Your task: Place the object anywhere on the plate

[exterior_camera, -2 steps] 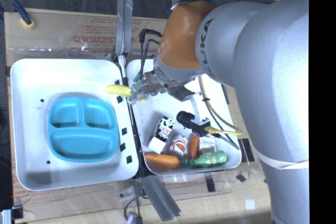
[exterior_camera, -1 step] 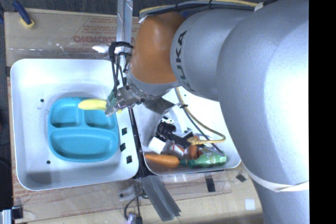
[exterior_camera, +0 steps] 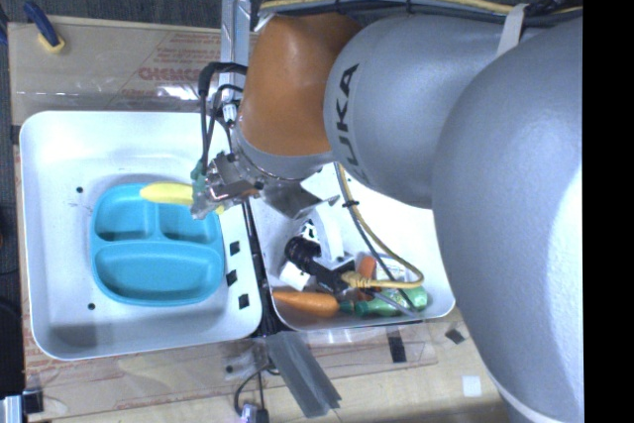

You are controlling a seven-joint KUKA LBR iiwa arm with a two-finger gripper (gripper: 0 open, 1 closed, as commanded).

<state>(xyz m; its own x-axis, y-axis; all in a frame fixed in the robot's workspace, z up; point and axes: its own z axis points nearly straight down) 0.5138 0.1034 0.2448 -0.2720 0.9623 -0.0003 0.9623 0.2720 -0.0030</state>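
Hand (exterior_camera: 208, 196) seemingly gripping banana (exterior_camera: 166, 194) above plate (exterior_camera: 156, 258)

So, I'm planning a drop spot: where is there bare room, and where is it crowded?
Bare: the blue plate's large lower compartment, plus left bin floor around the plate. Crowded: the plate's upper edge, where gripper and yellow object sit, and the right bin's cluttered bottom.

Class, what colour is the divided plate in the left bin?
Light blue plate, clearest in the camera view.

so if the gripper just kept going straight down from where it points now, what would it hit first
Most likely the blue plate: the gripper hangs over its upper right corner, with the yellow object at its tip. Height above the plate is unclear from this slanted view.
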